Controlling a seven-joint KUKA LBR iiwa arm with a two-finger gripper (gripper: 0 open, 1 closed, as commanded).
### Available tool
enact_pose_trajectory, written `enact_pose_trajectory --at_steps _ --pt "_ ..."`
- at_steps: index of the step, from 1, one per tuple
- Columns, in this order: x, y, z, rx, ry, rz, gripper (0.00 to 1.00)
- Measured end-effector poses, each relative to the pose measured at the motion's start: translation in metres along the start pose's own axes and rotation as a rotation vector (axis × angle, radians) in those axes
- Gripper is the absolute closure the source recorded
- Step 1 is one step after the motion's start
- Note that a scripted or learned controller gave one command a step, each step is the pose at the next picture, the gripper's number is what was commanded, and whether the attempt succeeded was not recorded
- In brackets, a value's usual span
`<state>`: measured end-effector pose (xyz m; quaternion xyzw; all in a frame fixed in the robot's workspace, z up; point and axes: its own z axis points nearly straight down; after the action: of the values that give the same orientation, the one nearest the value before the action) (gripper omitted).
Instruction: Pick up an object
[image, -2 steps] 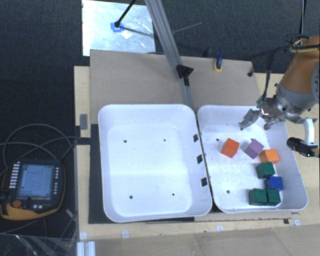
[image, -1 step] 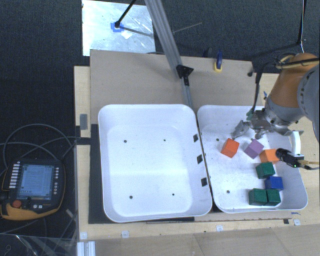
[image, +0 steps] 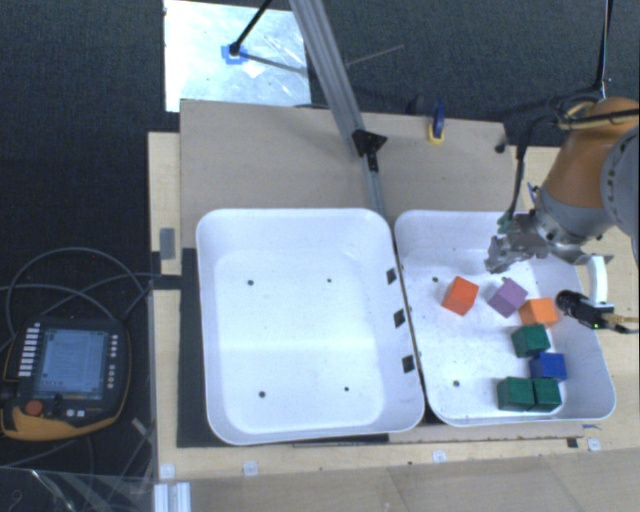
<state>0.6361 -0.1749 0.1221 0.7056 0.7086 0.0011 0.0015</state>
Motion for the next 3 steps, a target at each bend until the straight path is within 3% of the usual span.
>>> enact_pose_trajectory --at_steps 3 --pt "-0.001 0.003 -0.146 -0.005 -0.002 -0.001 1.00"
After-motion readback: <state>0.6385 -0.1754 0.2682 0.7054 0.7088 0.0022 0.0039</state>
